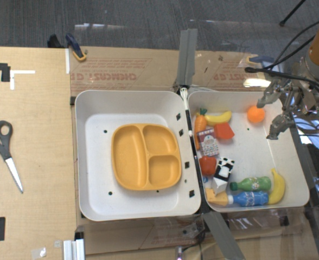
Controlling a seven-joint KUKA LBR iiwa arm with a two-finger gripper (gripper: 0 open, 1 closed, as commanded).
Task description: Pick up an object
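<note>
Above the right bin's far corner, fingers spread wide and empty just beside the orange ball: risk of nudging the ball into a roll, or striking the bin wall on descent.

I am seeing a bright, even light coming from above. The two white bins are glowing almost too white, so their edges are washing out. Soft, faint shadows are lying under the yellow plate. A shiny glare spot is showing by the far right rim. The gripper is looking a bit blurry. The dark floor at the top is looking grainy.
</note>
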